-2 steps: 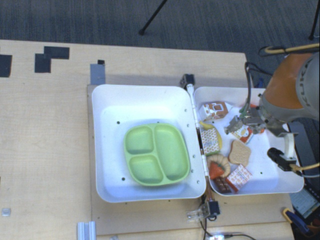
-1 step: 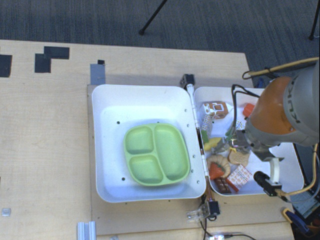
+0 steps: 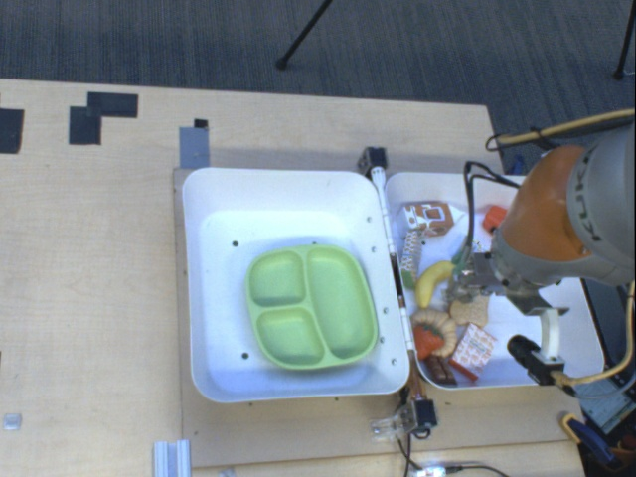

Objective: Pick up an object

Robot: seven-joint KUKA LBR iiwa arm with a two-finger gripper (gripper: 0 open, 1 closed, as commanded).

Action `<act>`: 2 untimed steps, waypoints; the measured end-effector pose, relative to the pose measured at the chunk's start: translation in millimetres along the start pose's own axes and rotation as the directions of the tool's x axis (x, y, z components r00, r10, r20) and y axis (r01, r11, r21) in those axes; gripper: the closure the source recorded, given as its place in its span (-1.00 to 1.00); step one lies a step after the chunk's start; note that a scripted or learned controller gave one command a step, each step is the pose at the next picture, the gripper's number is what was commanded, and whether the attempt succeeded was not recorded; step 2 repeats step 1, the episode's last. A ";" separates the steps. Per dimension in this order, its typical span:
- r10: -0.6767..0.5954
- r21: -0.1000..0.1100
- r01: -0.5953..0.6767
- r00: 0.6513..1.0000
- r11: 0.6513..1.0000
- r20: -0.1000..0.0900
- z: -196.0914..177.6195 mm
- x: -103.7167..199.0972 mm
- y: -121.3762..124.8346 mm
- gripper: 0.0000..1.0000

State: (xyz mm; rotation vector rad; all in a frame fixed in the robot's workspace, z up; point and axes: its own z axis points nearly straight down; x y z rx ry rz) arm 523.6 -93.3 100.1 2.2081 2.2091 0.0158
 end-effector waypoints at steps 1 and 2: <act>-0.001 -0.001 0.001 1.000 1.000 -0.001 10.1 1.0 -30.4 1.00; -0.001 -0.001 0.001 1.000 1.000 -0.001 10.1 1.0 -30.4 1.00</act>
